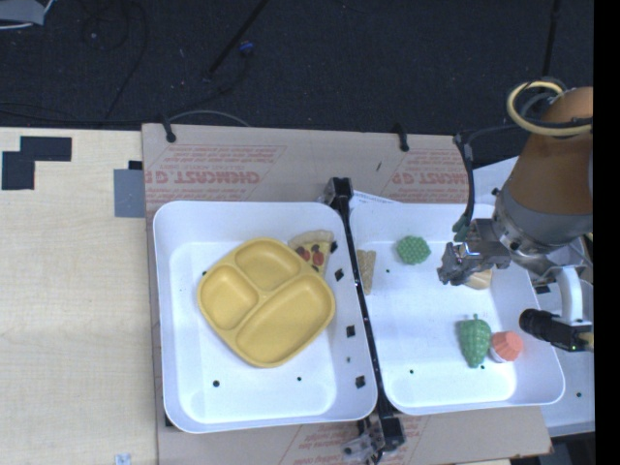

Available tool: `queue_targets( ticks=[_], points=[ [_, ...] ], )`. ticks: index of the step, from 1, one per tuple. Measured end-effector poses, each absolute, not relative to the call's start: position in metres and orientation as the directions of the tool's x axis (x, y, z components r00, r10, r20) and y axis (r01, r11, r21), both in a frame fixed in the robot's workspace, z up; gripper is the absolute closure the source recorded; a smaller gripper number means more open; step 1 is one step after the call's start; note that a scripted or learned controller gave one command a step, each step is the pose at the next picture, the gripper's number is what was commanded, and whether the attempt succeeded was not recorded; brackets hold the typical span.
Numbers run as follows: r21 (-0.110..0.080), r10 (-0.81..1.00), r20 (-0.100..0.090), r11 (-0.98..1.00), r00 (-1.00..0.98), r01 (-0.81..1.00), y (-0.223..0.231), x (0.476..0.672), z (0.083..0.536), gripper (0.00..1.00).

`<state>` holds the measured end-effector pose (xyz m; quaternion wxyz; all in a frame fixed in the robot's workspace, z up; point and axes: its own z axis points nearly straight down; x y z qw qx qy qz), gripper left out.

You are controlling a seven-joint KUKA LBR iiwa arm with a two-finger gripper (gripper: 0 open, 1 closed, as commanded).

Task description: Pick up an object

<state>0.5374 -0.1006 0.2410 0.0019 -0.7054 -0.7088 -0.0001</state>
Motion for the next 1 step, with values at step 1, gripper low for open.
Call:
queue_targets(
  ticks=[1],
  points=[
    [-0.004,1.000,0.003,0.005,-0.005,1.000,-0.0469,0.5320,0.2476,1.00]
  ],
)
